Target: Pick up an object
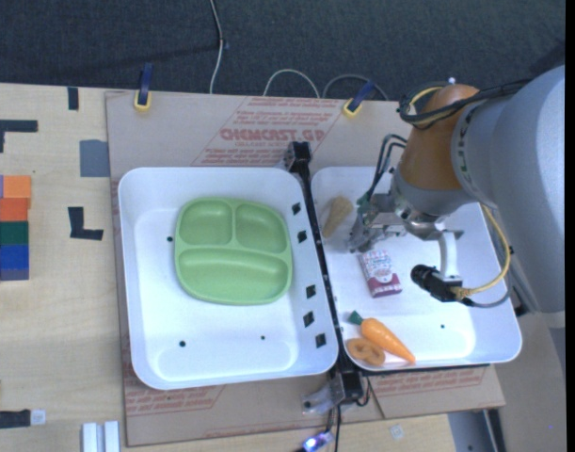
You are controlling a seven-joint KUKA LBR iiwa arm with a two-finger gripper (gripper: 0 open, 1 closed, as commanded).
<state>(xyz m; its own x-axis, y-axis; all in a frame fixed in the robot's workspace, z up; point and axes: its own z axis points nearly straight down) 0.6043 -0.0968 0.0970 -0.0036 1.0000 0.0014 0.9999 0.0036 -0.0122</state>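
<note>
The gripper (367, 236) hangs low in the right bin (475, 342), its tip just at 11 o'clock of a small red-and-white packet (380, 273); whether the fingers are released or clenched cannot be told from here. To do the grasp well, I judge it should centre over the packet, straddle its narrow width, and descend squarely before closing. The packet lies flat mid-bin, rectangular, pinkish-red with a pale label, slightly tilted. A beige bread-like piece (337, 215) sits at its 11 o'clock; a toy carrot (388, 339) lies at 6 o'clock.
</note>
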